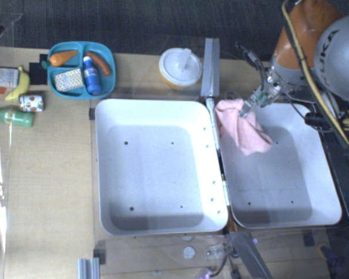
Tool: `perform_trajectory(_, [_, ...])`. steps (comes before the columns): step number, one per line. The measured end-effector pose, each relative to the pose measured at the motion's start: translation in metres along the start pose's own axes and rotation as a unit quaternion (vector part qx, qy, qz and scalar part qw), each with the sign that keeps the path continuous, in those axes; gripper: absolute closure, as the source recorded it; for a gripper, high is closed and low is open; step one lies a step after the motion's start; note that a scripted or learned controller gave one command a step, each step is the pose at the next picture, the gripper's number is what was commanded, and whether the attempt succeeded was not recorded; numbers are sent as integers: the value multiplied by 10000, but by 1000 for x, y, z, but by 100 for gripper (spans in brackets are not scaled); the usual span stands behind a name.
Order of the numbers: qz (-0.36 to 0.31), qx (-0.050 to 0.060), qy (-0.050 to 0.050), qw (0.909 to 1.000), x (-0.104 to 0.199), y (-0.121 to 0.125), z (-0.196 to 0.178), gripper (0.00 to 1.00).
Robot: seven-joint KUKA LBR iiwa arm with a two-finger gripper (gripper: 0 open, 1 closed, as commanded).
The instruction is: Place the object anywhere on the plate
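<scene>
Two white bins [157, 225] sit on a wooden bench [41, 202] beside dark carpet [134, 10].

A cloth [242, 131] is lying in the right bin [314, 214] (far-left corner); a tray [107, 68] and lidded bowl [180, 67] are sitting behind the left bin [157, 222].

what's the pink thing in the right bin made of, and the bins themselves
Pink thing: looks like soft cloth, matte; it lies crumpled in folds with one edge draped against the bin wall. Bins, left and right: probably moulded plastic, smooth white with a slight sheen, rounded corners and rims; painted metal can't be ruled out.
</scene>
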State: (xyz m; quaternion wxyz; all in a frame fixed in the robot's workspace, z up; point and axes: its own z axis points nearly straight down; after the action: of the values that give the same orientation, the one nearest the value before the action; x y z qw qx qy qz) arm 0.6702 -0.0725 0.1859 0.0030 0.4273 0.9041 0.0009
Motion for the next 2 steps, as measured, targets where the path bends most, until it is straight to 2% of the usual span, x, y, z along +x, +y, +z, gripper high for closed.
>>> perform_trajectory(1, [-36, -4, 0, 10000, 0, 3, -40, 100])
perform_trajectory(2, [-2045, -5, 9, 9789, 52, 13, -51, 100])
